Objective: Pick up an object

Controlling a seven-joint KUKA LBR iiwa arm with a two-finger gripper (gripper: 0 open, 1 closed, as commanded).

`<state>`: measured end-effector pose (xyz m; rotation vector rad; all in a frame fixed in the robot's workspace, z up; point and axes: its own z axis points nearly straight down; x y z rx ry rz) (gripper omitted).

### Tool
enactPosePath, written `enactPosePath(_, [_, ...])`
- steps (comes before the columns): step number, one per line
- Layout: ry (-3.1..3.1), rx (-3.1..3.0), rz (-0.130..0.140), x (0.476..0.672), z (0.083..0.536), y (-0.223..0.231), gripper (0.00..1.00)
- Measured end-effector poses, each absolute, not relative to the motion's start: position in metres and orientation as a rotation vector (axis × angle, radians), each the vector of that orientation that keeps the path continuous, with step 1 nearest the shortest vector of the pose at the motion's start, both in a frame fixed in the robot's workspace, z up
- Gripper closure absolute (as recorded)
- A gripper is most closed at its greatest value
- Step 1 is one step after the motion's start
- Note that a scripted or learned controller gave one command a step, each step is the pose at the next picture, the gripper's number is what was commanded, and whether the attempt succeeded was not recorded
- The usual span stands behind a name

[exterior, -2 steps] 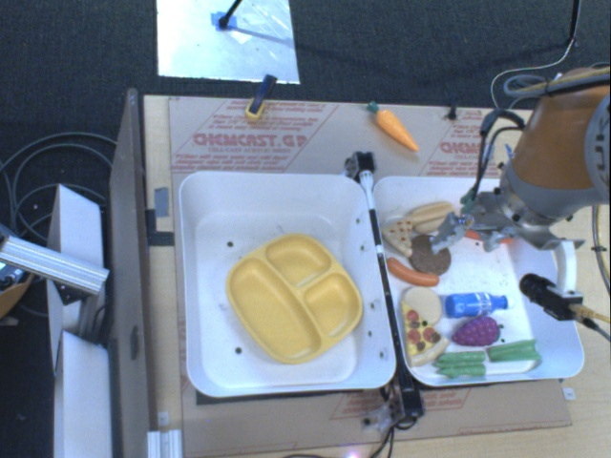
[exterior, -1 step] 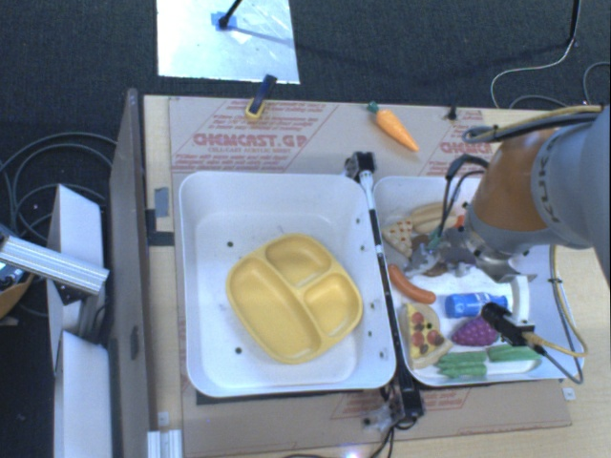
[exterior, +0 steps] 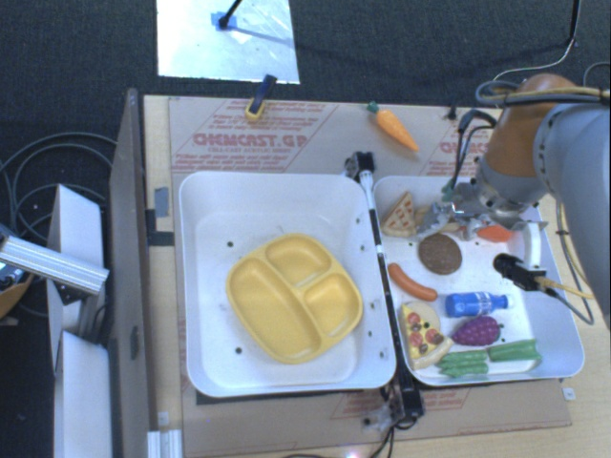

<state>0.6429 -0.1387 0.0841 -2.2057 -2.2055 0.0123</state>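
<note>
My gripper (exterior: 447,214) hangs low over the back of the right bin (exterior: 563,337). It is just right of a tan sandwich wedge (exterior: 401,215) and just above a brown round patty (exterior: 440,254). A small red-orange piece (exterior: 495,234) lies right beside it, under the wrist. Nothing shows as held. Further forward in the same bin lie an orange sausage (exterior: 412,281), a blue bottle (exterior: 475,303), purple grapes (exterior: 476,331), a pizza slice (exterior: 423,334) and green beans (exterior: 488,357).
The left bin (exterior: 205,208) holds a yellow divided plate (exterior: 293,296). A toy carrot (exterior: 393,128) lies on the board behind the bins. A yellow and blue tool (exterior: 259,99) sits at the board's back edge. The bins' shared wall (exterior: 378,256) runs close to the sandwich.
</note>
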Motion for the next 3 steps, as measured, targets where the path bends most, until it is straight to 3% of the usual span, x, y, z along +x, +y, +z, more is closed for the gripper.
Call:
enactPosePath(1, [-2.218, -2.221, 0.004, 0.585, 0.084, -0.153, 0.0])
enactPosePath(2, [-2.228, -2.222, -0.007, 0.59, 0.097, -0.152, 1.0])
enactPosePath(3, [-2.236, -2.209, -0.01, 0.558, 0.189, -0.057, 1.0])
